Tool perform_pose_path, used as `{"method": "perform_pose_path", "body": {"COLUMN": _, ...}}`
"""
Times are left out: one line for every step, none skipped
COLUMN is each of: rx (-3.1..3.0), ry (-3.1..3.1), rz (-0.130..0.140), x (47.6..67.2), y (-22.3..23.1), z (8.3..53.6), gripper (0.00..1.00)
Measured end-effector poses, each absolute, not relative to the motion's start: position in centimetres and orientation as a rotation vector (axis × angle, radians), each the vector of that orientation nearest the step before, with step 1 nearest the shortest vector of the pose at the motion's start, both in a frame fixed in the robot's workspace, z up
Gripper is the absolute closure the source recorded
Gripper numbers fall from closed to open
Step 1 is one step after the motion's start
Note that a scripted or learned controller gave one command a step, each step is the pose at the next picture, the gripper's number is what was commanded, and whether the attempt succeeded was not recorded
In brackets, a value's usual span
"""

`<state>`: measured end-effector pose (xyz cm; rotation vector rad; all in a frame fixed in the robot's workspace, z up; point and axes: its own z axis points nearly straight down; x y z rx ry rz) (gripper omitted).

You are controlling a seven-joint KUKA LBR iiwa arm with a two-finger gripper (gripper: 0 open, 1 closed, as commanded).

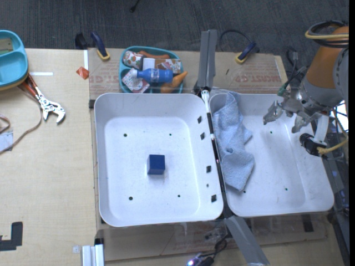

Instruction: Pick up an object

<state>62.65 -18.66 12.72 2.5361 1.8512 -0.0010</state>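
Blue cube [156,164] sits near the centre of the left bin [111,204], apart from all walls. Pale blue cloth [234,143] lies crumpled along the right bin's [310,201] left side. Claw [287,118] above the right bin's upper right, fingers spread wide, holding nothing.
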Motion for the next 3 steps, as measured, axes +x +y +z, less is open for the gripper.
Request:
{"method": "perform_pose_path", "body": {"rx": 2.442, "ry": 1.977, "rz": -0.002, "x": 54.0, "y": -20.6, "z": 13.5, "gripper": 0.0}}
{"method": "perform_pose_path", "body": {"rx": 2.62, "ry": 1.735, "rz": -0.004, "x": 61.5, "y": -10.9, "z": 10.0, "gripper": 0.0}}
{"method": "perform_pose_path", "body": {"rx": 2.537, "ry": 1.852, "rz": -0.002, "x": 59.7, "y": -16.0, "z": 17.9, "gripper": 0.0}}
